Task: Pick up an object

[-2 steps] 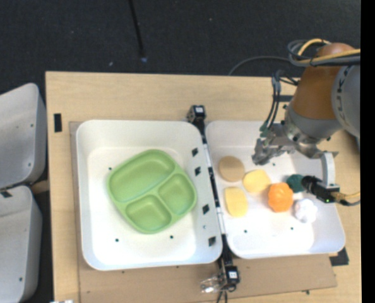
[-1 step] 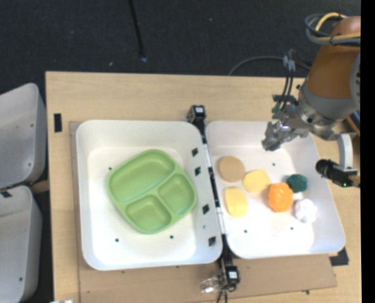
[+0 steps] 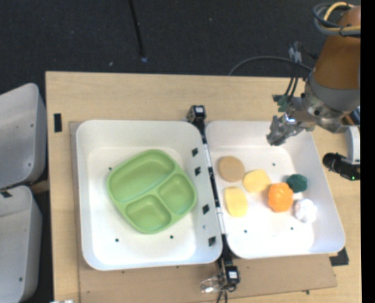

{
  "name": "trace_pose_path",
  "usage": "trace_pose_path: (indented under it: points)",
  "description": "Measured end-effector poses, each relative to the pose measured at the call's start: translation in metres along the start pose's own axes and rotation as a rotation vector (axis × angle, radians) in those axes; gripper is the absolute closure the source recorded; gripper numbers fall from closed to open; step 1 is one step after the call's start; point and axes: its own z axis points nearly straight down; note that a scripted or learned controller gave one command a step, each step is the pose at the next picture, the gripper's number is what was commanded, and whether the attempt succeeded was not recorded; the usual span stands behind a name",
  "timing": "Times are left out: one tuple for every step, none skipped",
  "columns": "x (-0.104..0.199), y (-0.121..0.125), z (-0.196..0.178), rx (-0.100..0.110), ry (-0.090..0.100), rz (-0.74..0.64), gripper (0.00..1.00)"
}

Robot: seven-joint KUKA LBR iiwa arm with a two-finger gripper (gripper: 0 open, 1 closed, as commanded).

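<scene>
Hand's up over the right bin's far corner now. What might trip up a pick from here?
1. The food pieces lie packed together: the orange piece touches the yellow piece and green piece, so the hand may nudge or grab two.
2. The white piece lies near the right bin wall, leaving little finger room.

A single fixed camera looks down at a slant from above the wooden bench (image 3: 137, 84), set far enough back to take in both white bins: the left bin (image 3: 89, 232) and the right bin (image 3: 320, 232), side by side across the middle. Dark floor (image 3: 175, 24) runs along the far side, and the grey-and-orange arm (image 3: 336, 68) enters at the far right.
</scene>
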Motion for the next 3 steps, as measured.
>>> trace_pose_path:
  points:
    - [0.048,0.007,0.001,0.002,0.002,-0.002,1.00]
    - [0.104,0.001,0.017,0.005,0.002,-0.002,1.00]
    - [0.157,0.004,0.014,0.002,0.001,-0.001,1.00]
